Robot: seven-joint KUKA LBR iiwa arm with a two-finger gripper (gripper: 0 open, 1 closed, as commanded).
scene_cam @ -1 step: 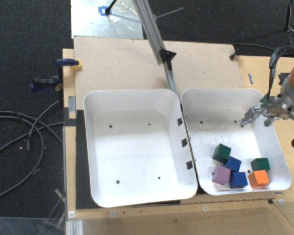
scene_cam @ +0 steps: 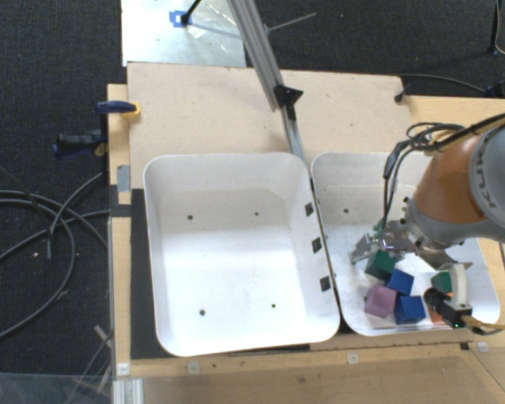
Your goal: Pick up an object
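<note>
In the right bin (scene_cam: 345, 192), several small blocks lie clustered at the near right corner. A dark green block (scene_cam: 379, 265) lies at the top of the cluster, with two blue blocks (scene_cam: 401, 282) (scene_cam: 410, 308) and a purple block (scene_cam: 378, 301) just below it. My gripper (scene_cam: 372, 247) hangs low over the bin, right at the upper edge of the dark green block. The grey wrist and orange band (scene_cam: 450, 188) rise behind it to the right. Whether anything is held is hidden by the wrist.
The left bin (scene_cam: 164, 225) sits beside the right one, sharing a divider edge with black tabs (scene_cam: 316, 244). A small green and orange object (scene_cam: 443, 297) lies by the right bin's near right wall. A metal pole (scene_cam: 265, 53) slants over the bench behind the bins.
</note>
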